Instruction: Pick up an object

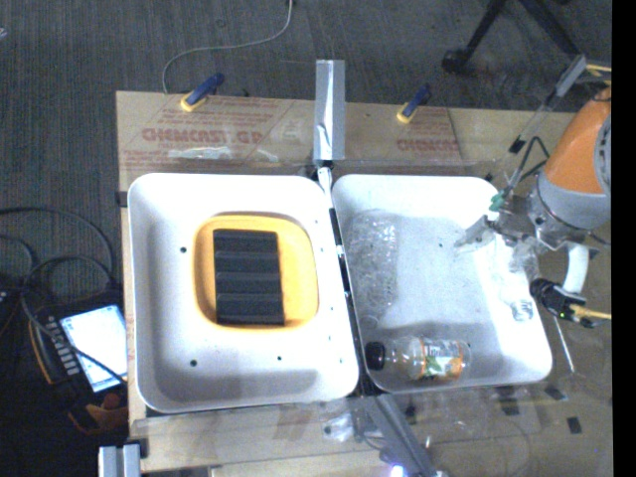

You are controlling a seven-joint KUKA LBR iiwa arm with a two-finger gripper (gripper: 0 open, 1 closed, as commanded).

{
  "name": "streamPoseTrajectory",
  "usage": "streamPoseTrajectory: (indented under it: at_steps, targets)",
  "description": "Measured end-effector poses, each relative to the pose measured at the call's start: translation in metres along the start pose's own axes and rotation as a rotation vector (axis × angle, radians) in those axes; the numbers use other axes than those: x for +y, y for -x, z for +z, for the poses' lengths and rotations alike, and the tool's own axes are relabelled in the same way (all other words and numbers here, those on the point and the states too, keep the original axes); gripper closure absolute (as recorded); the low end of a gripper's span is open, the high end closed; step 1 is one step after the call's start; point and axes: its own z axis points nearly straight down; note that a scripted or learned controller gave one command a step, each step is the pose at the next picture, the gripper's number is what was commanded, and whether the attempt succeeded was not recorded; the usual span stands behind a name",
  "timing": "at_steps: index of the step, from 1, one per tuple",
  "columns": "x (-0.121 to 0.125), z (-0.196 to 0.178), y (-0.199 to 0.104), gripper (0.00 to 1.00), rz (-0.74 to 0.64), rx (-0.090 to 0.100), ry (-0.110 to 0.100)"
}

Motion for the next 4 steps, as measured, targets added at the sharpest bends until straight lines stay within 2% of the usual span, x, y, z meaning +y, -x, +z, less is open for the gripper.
streamPoseTrajectory:
  at_steps: [1, 2, 3, 4]
  targets:
    - [-0.091, -0.076, -0.011, 0.00, -0.243, 0.002, 0.000]
    - [-0.099, 0.058, -0.044, 0.00, -0.373, 0.005, 0.002]
    - [-0.100, 0.050, -0.045, 1.00, -0.373, 0.007, 0.000]
    - [-0.101, -0.056, -0.104, 1.00, -0.480, 0.003, 0.002]
